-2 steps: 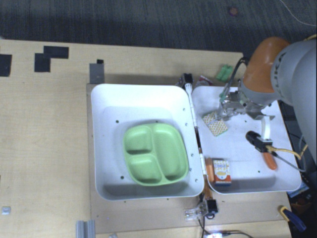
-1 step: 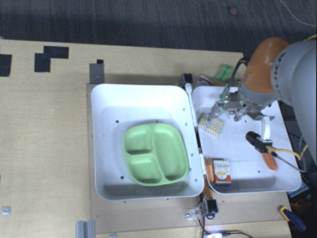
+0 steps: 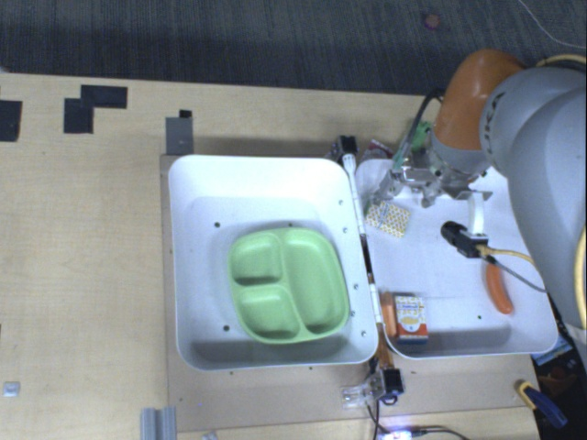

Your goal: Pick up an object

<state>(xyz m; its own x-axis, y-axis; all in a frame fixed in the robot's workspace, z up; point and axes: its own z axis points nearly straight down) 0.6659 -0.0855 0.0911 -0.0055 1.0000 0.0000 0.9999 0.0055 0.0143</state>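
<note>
Right now the grey arm [image 3: 541, 154] is reaching in from the right side. It is looking smooth and round, and it is wearing a shiny orange band [image 3: 477, 85] near the wrist. The gripper [image 3: 404, 191] is hanging over the far left corner of the right bin [image 3: 459, 342]. I cannot tell whether its jaws are apart or together.

A small packet [image 3: 387, 218] is lying flat on the floor of that bin, just beside the gripper, a bit below it and to its left. The packet is looking like a little square turned at a slant. It is pale yellow with lots of tiny dots all over it. It is sitting close to the wall between the two bins. I cannot tell if the gripper is touching it.

Both bins are looking white, smooth and shallow, with round corners. They are sitting side by side on a pale wooden bench [image 3: 83, 273].

A long, thin orange thing [image 3: 498, 290], shaped like a carrot, is lying near the right side of the right bin. A small box [image 3: 410, 317] with orange and yellow on it is resting in the near left corner.

A green plate [image 3: 289, 282] is sitting in the middle of the left bin [image 3: 202, 200]. It is shaped like a soft square with three dips in it.
</note>
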